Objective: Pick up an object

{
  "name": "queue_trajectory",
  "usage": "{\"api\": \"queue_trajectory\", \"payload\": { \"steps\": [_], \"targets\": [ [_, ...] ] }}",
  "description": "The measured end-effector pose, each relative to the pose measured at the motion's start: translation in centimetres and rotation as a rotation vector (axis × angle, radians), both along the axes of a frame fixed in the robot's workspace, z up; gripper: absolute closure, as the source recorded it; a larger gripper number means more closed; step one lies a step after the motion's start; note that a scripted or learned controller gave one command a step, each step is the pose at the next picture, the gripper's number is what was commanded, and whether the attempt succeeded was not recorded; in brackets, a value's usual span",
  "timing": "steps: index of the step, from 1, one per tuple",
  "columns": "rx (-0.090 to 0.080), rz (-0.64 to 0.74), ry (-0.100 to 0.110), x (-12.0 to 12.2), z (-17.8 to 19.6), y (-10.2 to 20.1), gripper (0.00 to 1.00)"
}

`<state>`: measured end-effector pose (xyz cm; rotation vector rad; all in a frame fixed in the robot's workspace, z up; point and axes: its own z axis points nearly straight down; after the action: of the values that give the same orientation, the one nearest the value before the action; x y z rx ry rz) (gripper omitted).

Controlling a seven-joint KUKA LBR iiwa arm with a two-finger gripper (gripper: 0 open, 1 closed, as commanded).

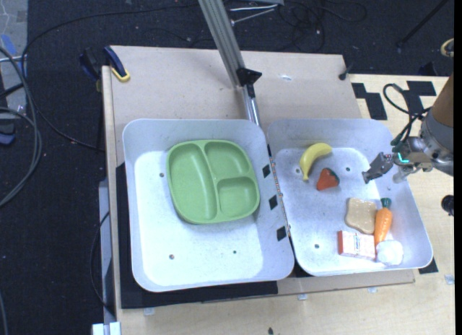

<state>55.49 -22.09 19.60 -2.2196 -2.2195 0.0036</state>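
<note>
While over the right bin (415,203), tool (386,167) – fingers spread, holding nothing, near carrot (382,222).

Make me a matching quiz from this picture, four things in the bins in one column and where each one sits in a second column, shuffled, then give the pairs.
Things:
1. green divided plate
2. banana
3. carrot
4. pink and white box

Places:
A. right bin, far side, next to the red strawberry-like piece
B. right bin, near edge, left of the white ball
C. left bin
D. right bin, beside the tan bread slice

Pairs: 1-C, 2-A, 3-D, 4-B
</note>
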Motion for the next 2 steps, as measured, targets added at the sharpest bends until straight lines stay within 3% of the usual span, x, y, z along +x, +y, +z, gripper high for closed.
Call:
{"api": "queue_trajectory", "payload": {
  "steps": [1,2],
  "targets": [
    [-0.001,0.001,-0.004,0.1,0.1,0.0,0.0],
    [0.0,0.001,-0.001,0.3,-4.2,0.4,0.0]
  ]
}}
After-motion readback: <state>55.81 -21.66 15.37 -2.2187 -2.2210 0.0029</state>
